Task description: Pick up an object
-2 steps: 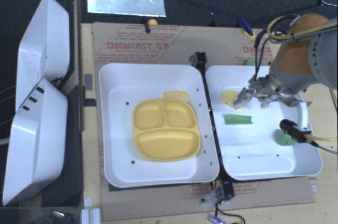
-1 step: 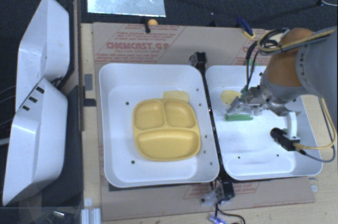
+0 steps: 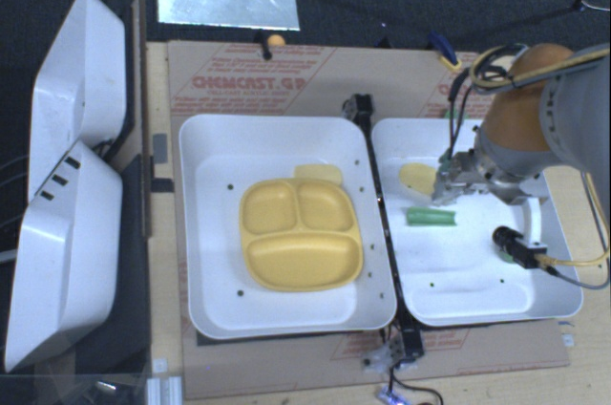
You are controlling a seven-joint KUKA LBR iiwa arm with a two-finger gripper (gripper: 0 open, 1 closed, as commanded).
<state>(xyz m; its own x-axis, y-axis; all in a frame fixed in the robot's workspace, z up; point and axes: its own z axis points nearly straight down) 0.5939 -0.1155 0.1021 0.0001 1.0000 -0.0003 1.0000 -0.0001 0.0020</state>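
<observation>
In the right bin (image 3: 477,298) lie a green stick-shaped piece (image 3: 431,217) and, just above it, a pale yellow wedge (image 3: 416,178). My gripper (image 3: 443,193) hangs over the right bin's upper middle, its tip right beside the yellow wedge and just above the green piece's right end. The grey arm with its orange band comes in from the right. Nothing shows between the gripper's tips.
The left bin (image 3: 220,298) holds a yellow three-compartment tray (image 3: 301,234) and a pale yellow flat piece (image 3: 318,173) behind it. A black clamp (image 3: 359,105) sits between the bins at the back. White housings stand at the far left.
</observation>
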